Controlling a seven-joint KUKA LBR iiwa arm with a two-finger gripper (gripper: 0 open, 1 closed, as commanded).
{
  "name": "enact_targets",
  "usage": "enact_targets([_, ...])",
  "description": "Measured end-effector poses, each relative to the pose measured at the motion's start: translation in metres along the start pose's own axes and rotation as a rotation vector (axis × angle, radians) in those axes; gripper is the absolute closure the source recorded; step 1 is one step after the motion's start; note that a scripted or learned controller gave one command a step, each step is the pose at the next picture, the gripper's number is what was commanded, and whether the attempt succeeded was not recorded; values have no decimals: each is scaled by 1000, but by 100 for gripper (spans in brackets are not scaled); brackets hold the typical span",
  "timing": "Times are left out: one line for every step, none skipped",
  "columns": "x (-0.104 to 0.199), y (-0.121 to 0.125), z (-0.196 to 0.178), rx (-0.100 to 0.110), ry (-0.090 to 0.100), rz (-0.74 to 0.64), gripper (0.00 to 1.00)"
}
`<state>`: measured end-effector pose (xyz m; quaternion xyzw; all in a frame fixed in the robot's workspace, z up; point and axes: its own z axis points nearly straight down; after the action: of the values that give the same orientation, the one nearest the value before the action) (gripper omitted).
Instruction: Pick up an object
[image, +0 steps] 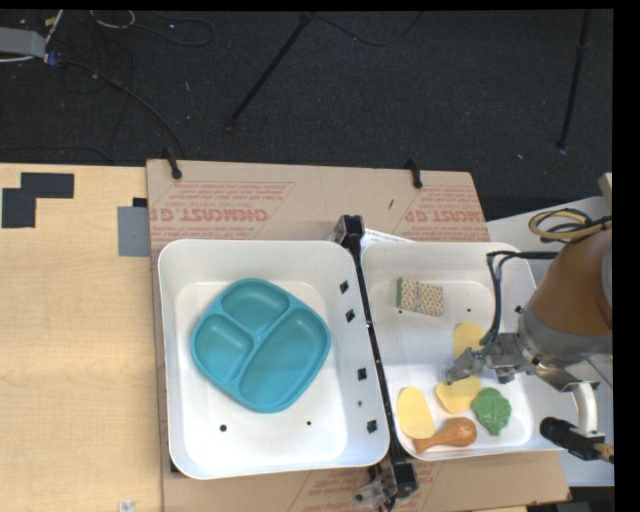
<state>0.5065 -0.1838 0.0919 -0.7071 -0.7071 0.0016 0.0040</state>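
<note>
I see the pincer (470, 368) low in the right bin (440, 262), reaching in from the right under the arm (570, 300) with its orange band. Whether it is wide or narrow I cannot tell; the tip is a small grey tangle and nothing shows clearly gripped in it.

Nearest to it, right under and just below its tip, lies a pale yellow piece (455, 397); the pincer looks to be touching or just above its upper edge, and I cannot say which. Just to the right of that, below the wrist, sits a green lumpy object (491, 410), touching the yellow piece's side. Just above the pincer, close against the wrist, is another yellow piece (467, 337), partly covered by the gripper body.

A little further, below and to the left of the pincer, a yellow oval (415, 409) rests near the bin's front corner, with an orange-brown spoon-like object (447, 435) lying beside its lower edge, along the front wall.

Up and left of the pincer, well apart, a small striped, speckled block (420, 297) lies alone.

Far to the left, across the divider, the left bin (180, 400) holds a teal divided plate (261, 343), flat in the middle.
</note>
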Motion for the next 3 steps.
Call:
enact_targets([-2, 0, -13, -2, -1, 4, 100])
enact_targets([5, 6, -59, -9, -3, -2, 100])
enact_targets([6, -3, -115, -10, -4, -1, 100])
